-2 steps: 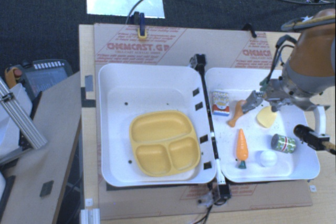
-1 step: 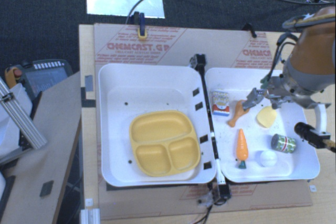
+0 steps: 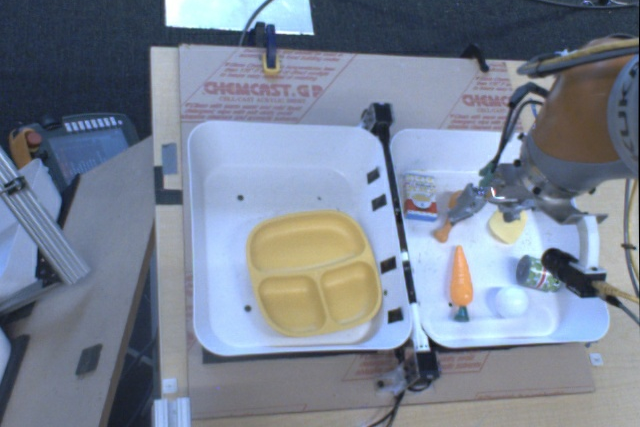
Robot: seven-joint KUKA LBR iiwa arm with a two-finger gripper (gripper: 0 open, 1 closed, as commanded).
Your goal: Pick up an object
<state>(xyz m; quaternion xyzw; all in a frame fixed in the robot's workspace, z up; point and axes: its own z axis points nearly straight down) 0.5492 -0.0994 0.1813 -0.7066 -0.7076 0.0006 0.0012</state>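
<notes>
both white bins sit side by side on the bench (image 3: 330, 80), the left bin (image 3: 215, 165) well away from the hand (image 3: 470, 200) and the right bin (image 3: 580, 325) beneath it. grey arm with orange band (image 3: 590, 120) reaches in over the right bin, its hand low near the bin floor; whether it is apart or together cannot be told. far to the hand's left, a yellow three-part tray (image 3: 310, 270) lies flat in the left bin. just left of the hand stands a small red-and-white carton (image 3: 419, 196). below the hand lies an orange carrot (image 3: 459, 280), tip pointing up toward it. just right of the hand rests a pale yellow piece (image 3: 506, 228), partly under the arm. farther down and right lie a small green can (image 3: 537, 273) and a white ball (image 3: 510, 301).
</notes>
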